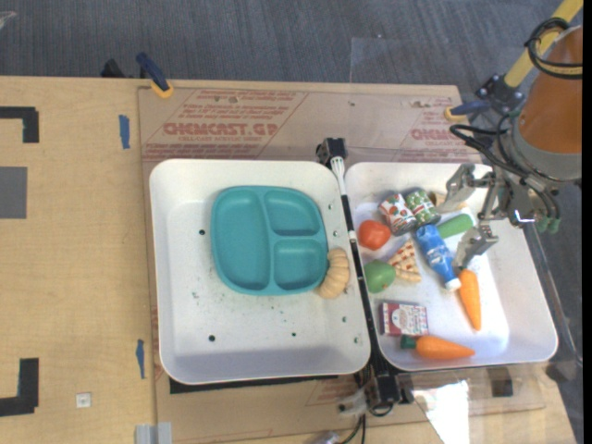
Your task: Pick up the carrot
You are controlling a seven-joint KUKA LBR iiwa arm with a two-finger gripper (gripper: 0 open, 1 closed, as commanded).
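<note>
Orange carrot (470,300) lies in your right bin (541,317) just below the end effector (481,222), long axis running near-vertical in view, tip away from it; fingers look spread open, holding nothing.

— Where are the carrots lying?
— 2 are sitting in the right bin (541,326). 1 carrot (470,300), orange, is lying nearly upright by the right wall.
— The other carrot (442,347)?
— It's lying flat, tip pointing right, along the front wall.
</note>
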